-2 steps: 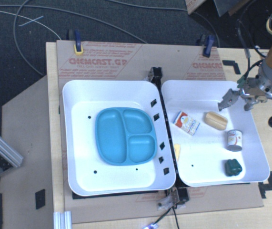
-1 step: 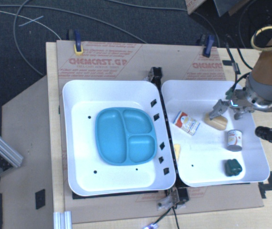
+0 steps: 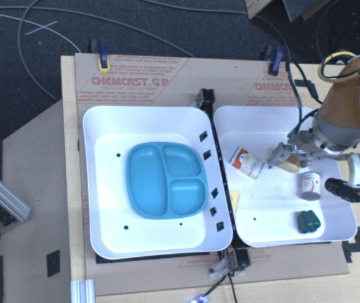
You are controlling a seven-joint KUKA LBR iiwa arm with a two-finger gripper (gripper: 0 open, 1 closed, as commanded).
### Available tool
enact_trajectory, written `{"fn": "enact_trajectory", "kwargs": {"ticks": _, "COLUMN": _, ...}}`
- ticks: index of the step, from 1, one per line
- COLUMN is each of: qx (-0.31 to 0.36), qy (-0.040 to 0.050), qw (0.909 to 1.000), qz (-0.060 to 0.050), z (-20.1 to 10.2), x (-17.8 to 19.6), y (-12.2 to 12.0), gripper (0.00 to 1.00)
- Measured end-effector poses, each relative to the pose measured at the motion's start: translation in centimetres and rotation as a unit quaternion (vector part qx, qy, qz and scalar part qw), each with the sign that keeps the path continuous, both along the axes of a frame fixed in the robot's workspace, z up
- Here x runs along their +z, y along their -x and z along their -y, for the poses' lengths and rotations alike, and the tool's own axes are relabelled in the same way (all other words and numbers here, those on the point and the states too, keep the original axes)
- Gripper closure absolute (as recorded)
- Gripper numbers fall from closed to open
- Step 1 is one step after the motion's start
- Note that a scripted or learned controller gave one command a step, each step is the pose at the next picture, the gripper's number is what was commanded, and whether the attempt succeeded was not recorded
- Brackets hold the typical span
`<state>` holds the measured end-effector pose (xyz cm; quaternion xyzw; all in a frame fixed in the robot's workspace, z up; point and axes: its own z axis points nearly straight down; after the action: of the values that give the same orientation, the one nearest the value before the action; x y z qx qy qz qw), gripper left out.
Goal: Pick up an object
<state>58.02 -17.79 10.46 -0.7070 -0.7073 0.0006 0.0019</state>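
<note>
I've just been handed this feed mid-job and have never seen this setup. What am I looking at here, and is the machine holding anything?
This is one fixed camera above a bench, looking down at a slant. The grey and orange shape at the right is a robot arm; its hand hangs low over the right white bin. I cannot tell whether it grips anything. That bin holds a small red and white packet, a tan piece right at the hand, a little can, a dark green object and a yellow bit at its left wall. The left bin holds a blue divided plate.
</note>
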Motion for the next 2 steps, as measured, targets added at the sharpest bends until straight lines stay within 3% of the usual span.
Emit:
{"fn": "enact_trajectory", "kwargs": {"ticks": 1, "qx": 0.000, "qy": 0.0007, "qw": 1.0000, "qz": 0.001, "z": 0.0, "x": -2.0, "y": 0.0, "gripper": 0.00}}
{"fn": "enact_trajectory", "kwargs": {"ticks": 2, "qx": 0.000, "qy": 0.0002, "qw": 1.0000, "qz": 0.002, "z": 0.0, "x": -0.8, "y": -0.1, "gripper": 1.00}}
